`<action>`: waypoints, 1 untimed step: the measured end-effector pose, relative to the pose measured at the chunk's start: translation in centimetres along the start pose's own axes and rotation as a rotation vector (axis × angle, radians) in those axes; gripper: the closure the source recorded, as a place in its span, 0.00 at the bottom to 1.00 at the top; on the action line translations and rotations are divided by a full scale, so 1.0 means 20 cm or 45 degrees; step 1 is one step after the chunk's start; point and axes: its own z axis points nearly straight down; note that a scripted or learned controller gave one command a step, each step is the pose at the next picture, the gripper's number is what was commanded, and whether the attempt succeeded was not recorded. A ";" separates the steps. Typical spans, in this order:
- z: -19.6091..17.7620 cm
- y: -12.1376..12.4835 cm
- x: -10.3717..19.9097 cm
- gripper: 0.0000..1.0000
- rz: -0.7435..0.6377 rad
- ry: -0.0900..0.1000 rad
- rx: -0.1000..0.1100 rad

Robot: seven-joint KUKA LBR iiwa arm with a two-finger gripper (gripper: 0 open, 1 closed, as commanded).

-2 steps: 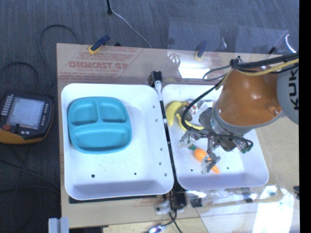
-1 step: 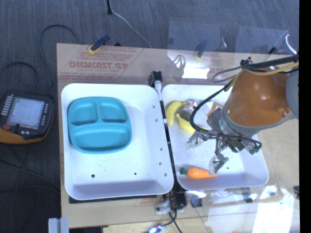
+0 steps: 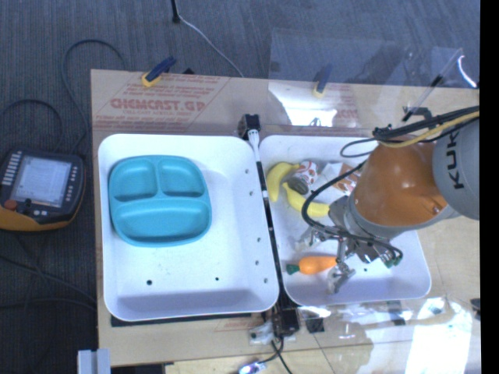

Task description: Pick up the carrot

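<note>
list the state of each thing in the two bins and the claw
Small orange carrot with green top: lying flat in the right bin, by the claw.
Yellow banana: lying in the right bin, partly under the arm.
Blue three-compartment plastic plate: flat, upright, in the left bin.
Claw: low beside the carrot's end.

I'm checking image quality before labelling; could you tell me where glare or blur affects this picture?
Camera view: glare washes out the bench's lower right corner; a clear sheet above the right bin reflects light; the carrot is sharp enough, but the end effector beside it reads soft and cluttered.
</note>
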 end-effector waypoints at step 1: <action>0.02 -0.03 -0.02 0.00 -0.288 -0.010 0.014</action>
